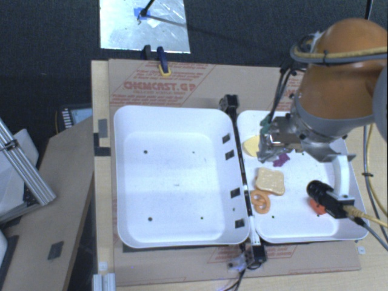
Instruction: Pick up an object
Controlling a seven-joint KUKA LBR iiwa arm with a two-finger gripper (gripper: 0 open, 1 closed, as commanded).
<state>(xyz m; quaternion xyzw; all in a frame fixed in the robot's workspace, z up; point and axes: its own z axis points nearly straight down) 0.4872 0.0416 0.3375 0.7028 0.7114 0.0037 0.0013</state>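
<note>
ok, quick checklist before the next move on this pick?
1. The tool is above the right bin: ok.
2. The toast slice lies unobstructed: ok.
3. The toast slice is separate from the pretzel: cannot tell, their edges look very close.
4. The purple piece is clear of the tool: not ok, partly beneath it.
5. The yellow piece is away from the bin wall: not ok, close to it.

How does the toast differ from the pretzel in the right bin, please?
The toast is a solid, pale slab; the pretzel is an orange-brown loop with holes. The toast is larger than the pretzel and nearer the gripper. Both lie flat in the right bin.
</note>
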